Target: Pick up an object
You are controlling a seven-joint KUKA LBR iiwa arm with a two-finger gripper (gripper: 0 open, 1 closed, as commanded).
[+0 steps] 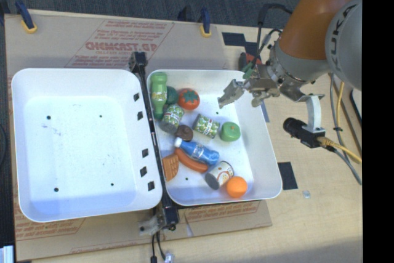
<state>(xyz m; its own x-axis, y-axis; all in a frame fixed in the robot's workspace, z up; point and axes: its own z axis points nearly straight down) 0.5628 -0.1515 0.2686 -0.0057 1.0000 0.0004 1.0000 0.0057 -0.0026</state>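
Clearly, red "CHEMCAST GP" lettering marks the cardboard sheet (117, 43) behind both bins.

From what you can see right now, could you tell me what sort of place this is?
Most likely a robotics lab bench set up for grasping trials: two white bins clamped side by side, toy food such as a tomato and an orange, and a gripper above them.

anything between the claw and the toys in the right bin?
Nothing visible. The claw hangs over the right bin's upper right part, with bare white floor under it. The nearest toys, the green ball, the green-labelled can and the tomato, lie in the open, uncovered.
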